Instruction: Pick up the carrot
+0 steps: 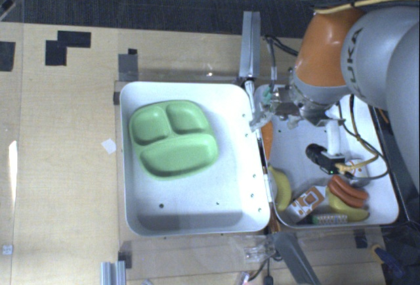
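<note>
Carrot (266,139) mostly hidden at right bin's (387,211) left wall; fingers (261,113) state unclear.

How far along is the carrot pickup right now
Nothing looks done yet. The gripper sits low at the right bin's left wall, beside an orange sliver that may be the carrot; a grasp cannot be confirmed. Still left: securing it and lifting it. The green plate lies in the left bin.

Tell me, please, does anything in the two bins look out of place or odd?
Only one thing: an orange object, possibly the carrot, sits squeezed against the right bin's left wall, beneath the tool. The green plate lies flat.
</note>
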You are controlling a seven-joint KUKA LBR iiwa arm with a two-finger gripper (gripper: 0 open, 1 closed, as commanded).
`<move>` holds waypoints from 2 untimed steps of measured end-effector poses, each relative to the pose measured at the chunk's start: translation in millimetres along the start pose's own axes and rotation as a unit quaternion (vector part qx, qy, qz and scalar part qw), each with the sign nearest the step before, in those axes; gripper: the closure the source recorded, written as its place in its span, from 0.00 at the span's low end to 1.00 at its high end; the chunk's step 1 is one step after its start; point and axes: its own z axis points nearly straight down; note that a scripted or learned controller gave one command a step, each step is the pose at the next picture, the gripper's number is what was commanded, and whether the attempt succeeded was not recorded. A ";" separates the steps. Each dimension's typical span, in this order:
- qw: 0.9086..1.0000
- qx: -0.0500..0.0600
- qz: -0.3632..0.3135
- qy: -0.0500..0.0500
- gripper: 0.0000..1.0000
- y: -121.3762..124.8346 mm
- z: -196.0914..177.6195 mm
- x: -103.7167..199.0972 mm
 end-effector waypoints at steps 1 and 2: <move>1.000 -0.001 -0.005 -0.001 0.00 16.3 -0.6 -51.4; 1.000 0.000 -0.022 0.000 0.00 17.9 0.3 -14.9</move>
